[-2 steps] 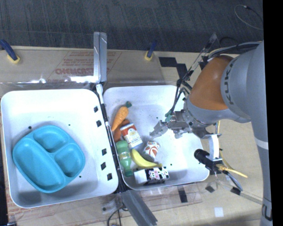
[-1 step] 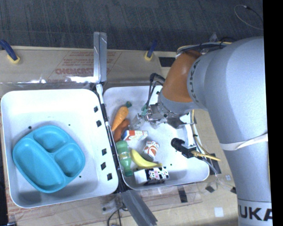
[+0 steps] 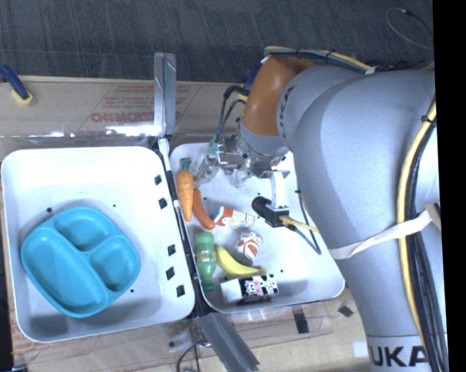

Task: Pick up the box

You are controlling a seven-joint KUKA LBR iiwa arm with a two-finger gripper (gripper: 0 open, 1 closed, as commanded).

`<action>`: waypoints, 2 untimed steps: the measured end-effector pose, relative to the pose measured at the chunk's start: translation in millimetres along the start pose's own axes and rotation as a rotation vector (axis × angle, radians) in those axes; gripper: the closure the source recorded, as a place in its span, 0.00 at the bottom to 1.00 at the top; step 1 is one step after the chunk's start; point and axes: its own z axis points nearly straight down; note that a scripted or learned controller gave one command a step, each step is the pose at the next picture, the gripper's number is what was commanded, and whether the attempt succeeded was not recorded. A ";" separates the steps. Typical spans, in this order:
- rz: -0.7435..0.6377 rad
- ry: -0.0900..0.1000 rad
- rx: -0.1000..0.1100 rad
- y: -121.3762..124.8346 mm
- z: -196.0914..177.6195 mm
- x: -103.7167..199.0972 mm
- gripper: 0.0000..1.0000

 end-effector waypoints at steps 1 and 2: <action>0.029 0.000 -0.002 0.5 -0.6 -21.5 0.00; 0.001 0.001 0.002 -29.9 0.8 -20.3 0.00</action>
